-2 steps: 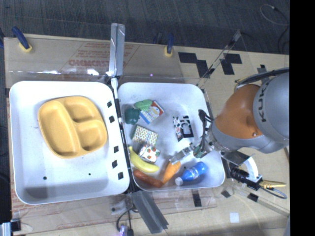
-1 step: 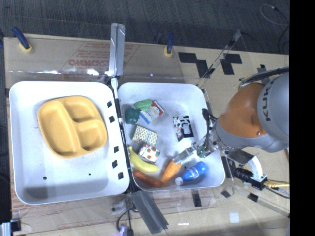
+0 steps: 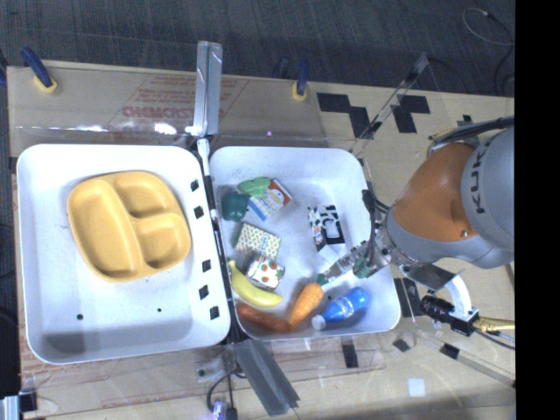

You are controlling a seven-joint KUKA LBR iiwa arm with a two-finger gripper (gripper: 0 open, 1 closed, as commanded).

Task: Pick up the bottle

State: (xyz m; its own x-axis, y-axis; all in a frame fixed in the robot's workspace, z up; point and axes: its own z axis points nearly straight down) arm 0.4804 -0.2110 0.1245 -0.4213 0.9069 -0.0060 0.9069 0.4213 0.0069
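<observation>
A blue bottle (image 3: 345,308) with a white cap lies on its side near the front right corner of the right bin (image 3: 289,157), cap pointing left toward a carrot. My gripper (image 3: 353,264) hangs low over the right side of that bin. It is just above and behind the bottle, with a small gap between them. Nothing shows held in it. The grey arm with its orange band (image 3: 435,203) reaches in from the right over the bin's rim.
The right bin also holds a carrot (image 3: 305,302), a banana (image 3: 255,291), a small patterned can (image 3: 265,272), a patterned box (image 3: 257,240), a carton (image 3: 269,200), green items (image 3: 238,201) and a black-and-white packet (image 3: 326,227). The left bin (image 3: 52,322) holds a yellow divided tray (image 3: 129,224).
</observation>
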